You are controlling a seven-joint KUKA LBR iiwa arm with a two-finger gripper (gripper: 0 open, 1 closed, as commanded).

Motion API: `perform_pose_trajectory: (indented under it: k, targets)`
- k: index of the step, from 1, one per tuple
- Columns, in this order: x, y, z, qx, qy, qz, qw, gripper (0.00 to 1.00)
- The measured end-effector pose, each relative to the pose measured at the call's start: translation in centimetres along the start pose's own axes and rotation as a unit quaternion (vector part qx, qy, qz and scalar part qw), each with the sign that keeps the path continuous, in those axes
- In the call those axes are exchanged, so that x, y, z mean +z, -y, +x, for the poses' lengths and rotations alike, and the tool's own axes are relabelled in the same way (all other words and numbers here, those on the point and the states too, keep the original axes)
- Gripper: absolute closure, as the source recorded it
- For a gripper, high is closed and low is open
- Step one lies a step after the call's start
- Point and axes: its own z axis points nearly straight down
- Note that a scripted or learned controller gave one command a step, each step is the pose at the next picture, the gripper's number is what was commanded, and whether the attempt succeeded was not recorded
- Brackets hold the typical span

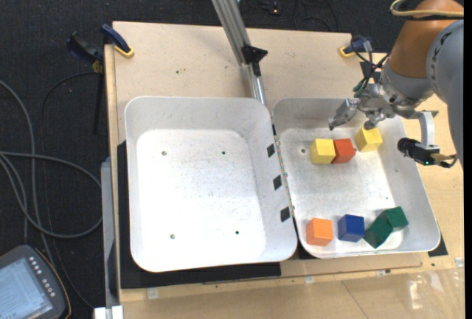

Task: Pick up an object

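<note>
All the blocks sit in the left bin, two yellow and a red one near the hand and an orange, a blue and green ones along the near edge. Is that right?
Not quite: the camera view shows the blocks in the right bin, not the left. The rest holds: two yellow blocks and a red block lie near the hand, with the orange block, blue block and green blocks along the near edge.
</note>
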Motion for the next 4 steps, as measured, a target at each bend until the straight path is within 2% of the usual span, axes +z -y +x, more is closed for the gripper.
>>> perform_pose_trajectory:
  k: [1, 2, 3, 4]
  targets:
    - [-1.0, -0.1, 0.0, -0.001, 0.001, -0.001, 1.0000, 1.00]
    - [-7.3, -0.9, 0.3, -0.001, -0.001, 0.002, 1.0000, 1.00]
    - [-13.4, -0.3, 0.4, -0.001, -0.001, 0.002, 1.0000, 1.00]
    - [-14.2, -0.4, 0.4, -0.001, -0.002, 0.005, 1.0000, 1.00]
